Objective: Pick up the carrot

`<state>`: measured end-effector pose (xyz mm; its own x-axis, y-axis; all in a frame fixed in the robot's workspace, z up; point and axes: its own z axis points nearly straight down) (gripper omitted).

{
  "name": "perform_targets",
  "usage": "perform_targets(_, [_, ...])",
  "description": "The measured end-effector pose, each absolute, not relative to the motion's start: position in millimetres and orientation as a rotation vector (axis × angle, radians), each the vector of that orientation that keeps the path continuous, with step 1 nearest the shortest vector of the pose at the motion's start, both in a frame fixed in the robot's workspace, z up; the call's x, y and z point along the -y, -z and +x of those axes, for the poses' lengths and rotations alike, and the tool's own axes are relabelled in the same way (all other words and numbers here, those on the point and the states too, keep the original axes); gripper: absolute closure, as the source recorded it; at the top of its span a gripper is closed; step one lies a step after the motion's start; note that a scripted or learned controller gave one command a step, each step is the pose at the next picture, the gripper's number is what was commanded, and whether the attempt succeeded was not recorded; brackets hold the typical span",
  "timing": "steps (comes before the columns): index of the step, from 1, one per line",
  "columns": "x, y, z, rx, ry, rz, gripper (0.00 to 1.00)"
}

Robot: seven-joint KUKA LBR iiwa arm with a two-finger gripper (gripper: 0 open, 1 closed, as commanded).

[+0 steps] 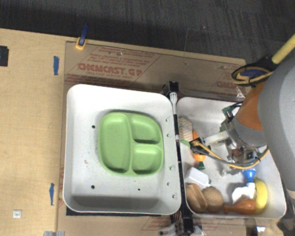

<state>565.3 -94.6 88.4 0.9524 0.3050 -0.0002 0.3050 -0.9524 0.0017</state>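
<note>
The carrot (199,156) is a small orange piece with a green tip, lying in the right bin (200,111) near its left wall. My gripper (234,152) hangs over the middle of the same bin, to the right of the carrot and apart from it. The grey arm with its orange band (250,114) comes in from the right and hides the bin's right side. Yellow and black cables run from the wrist towards the carrot.
The left bin (76,149) holds a green divided plate (131,143). In the right bin lie a white block (199,177), brown bread rolls (205,197), a yellow fruit (260,195), an orange-brown item (245,206), a blue piece (249,176) and a waffle-like piece (185,127).
</note>
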Motion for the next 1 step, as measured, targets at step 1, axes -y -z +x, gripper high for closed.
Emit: perform_targets(1, [96.5, -89.1, 530.2, -0.382, -0.010, 3.119, 0.00])
